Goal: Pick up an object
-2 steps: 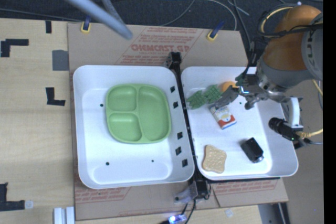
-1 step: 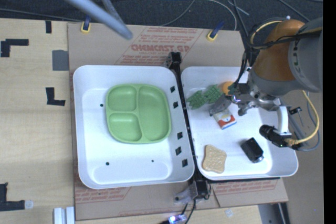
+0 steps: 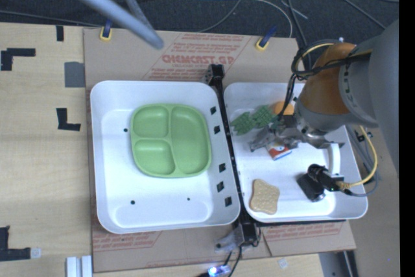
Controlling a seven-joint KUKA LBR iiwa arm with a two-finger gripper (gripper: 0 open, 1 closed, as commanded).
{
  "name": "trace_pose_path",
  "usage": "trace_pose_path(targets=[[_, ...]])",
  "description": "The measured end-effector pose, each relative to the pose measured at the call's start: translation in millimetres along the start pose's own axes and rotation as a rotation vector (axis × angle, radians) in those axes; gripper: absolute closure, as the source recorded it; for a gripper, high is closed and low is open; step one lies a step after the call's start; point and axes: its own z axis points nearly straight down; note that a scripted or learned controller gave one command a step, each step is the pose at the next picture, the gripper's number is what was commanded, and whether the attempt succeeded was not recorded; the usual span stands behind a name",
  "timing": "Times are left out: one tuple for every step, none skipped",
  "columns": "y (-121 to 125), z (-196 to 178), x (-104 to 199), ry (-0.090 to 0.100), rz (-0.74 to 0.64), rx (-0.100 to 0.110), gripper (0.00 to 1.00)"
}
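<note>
Grasp stage is judged: pincer (image 3: 270, 135) set at the green toy (image 3: 253, 119), centre-right. Its spread cannot be told; closing is called for.

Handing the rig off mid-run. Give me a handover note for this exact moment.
Gripper: low in the right bin, between the green leafy piece and the red-and-white item. I cannot tell whether it has a grasp.
Other things: the tan biscuit-like piece lies apart at that bin's front left. An orange thing is partly hidden by the wrist. The green divided plate sits in the left bin.
Done: nothing visibly lifted.
Left: confirm a grasp, then lift one object clear.
</note>
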Motion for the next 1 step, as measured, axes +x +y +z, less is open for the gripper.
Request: trace_pose_path(targets=[[3.1,-15.8,0.7,0.001,-0.001,-0.009,1.0]])
